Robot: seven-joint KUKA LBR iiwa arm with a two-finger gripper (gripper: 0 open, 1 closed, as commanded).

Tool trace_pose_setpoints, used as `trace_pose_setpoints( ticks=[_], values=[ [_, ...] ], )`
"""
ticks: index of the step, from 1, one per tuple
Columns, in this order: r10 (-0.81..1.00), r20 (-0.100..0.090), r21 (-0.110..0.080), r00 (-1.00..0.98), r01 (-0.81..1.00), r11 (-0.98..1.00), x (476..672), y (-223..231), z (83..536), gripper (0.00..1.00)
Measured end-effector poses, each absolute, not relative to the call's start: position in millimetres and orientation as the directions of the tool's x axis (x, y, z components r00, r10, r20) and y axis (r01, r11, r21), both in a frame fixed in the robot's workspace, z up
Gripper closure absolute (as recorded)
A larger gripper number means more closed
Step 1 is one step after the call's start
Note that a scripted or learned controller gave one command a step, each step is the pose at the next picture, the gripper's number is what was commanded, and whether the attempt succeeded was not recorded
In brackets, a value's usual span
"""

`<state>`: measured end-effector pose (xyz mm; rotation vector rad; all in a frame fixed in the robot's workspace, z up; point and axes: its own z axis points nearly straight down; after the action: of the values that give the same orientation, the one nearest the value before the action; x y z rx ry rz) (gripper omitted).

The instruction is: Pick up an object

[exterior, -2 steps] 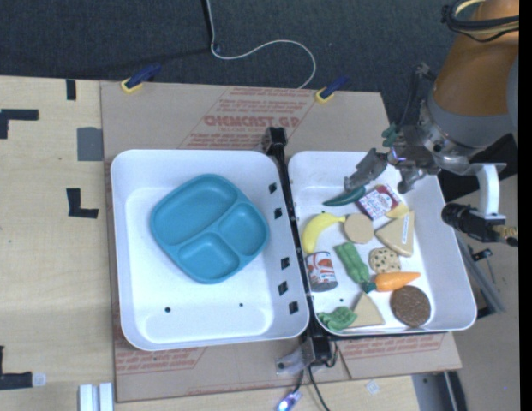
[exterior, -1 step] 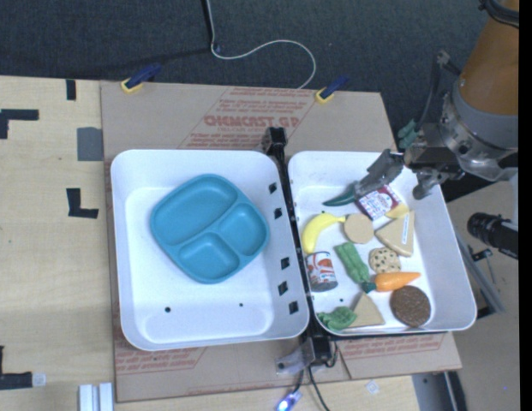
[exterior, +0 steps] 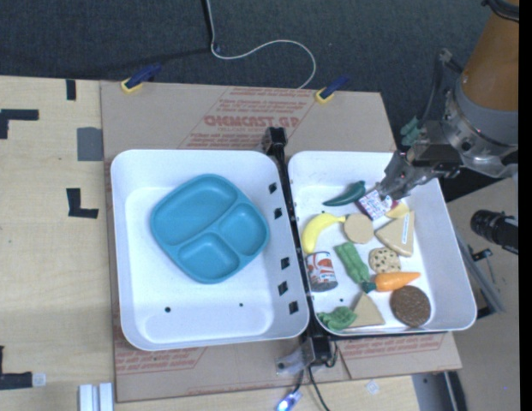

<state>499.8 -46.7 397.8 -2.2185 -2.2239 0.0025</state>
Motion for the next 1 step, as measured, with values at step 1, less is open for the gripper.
trace_pose_setpoints(
  ticks=[1],
  values=[
    [1.000,0.001,0.004,-0.006,1.000,0.006,486.3,-5.7,445.3,1.00]
  ],
)
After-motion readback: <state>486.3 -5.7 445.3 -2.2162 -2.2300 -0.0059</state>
